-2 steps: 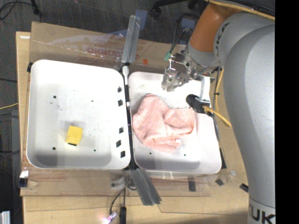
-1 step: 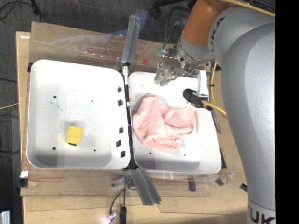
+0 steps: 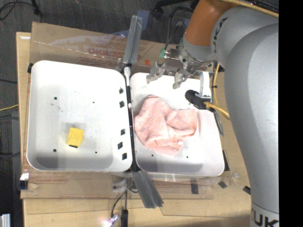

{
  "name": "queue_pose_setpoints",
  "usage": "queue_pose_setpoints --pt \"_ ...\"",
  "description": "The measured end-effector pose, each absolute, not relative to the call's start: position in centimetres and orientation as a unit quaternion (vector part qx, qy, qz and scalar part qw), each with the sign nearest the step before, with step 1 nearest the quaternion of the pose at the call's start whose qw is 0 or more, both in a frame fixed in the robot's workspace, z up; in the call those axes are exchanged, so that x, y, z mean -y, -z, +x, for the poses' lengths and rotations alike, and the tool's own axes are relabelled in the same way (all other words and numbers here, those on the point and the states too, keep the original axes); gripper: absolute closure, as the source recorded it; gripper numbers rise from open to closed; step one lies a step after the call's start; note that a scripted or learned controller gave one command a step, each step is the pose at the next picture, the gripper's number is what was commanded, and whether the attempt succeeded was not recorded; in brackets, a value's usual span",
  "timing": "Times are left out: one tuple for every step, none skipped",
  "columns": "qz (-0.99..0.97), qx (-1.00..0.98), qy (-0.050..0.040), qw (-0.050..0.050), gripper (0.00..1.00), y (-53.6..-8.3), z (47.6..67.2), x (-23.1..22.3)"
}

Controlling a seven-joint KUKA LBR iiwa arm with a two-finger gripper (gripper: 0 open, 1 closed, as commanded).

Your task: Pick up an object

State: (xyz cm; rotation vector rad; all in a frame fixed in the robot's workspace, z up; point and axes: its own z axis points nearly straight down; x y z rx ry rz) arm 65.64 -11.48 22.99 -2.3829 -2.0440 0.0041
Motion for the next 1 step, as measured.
queue_pose_setpoints --pt "-0.757 0.654 -0.0021 0.002 0.0 -11.38 65.6 12.32"
